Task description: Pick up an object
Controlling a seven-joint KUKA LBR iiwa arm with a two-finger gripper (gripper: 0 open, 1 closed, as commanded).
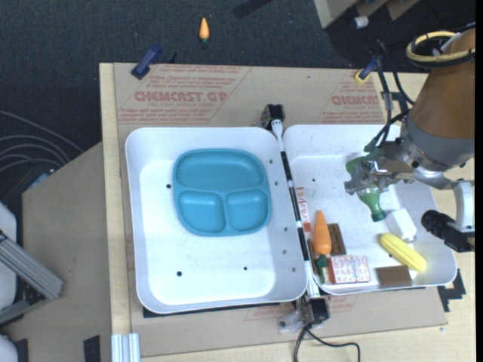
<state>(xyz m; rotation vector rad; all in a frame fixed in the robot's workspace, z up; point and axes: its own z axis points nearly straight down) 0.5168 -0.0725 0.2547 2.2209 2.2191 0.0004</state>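
Observation:
My gripper (371, 170) hangs over the upper middle of the right bin (324, 143), on the grey arm with its orange band (445, 89). A green object (371, 200) lies directly under it, sticking out below and to the left of the gripper; the gripper's body hides where they meet. Lower in the bin are an orange carrot (322, 234), a red and white box (349, 269), a yellow banana-like piece (403, 252), a small white block (400, 222) and a brown block (394, 276).
The left bin (151, 225) holds a blue divided plate (222, 191). A black clip (273, 115) sits where the bins meet at the back. Blue clamps (146, 62) and a small orange item (204, 29) lie beyond the bins.

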